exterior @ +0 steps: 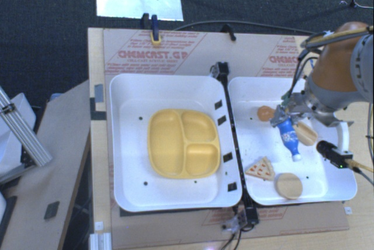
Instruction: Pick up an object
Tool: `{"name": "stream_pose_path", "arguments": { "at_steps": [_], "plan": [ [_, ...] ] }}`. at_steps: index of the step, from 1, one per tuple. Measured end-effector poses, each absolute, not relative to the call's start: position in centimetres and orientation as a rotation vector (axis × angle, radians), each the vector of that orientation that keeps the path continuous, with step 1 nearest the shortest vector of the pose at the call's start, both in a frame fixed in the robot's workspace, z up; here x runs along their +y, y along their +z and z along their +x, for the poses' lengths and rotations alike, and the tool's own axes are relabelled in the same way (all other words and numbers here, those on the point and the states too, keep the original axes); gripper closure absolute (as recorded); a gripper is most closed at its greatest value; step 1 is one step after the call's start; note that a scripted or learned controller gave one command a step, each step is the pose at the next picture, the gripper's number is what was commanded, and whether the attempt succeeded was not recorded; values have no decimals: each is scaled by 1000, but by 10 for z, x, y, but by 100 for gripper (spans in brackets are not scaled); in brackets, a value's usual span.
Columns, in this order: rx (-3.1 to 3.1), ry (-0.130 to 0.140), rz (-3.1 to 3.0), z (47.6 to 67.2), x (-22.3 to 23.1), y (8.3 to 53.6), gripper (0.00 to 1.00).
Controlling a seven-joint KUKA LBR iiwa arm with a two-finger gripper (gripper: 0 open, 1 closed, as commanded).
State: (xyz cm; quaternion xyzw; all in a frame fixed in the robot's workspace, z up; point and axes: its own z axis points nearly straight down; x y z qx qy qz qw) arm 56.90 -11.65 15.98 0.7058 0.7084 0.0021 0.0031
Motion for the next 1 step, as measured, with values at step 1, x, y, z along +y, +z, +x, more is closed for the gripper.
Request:
{"name": "stream_pose_path", "arguments": {
  "at_steps": [1],
  "plan": [
    [2222, 5, 2214, 577, -122, 207, 100]
  ]
}}
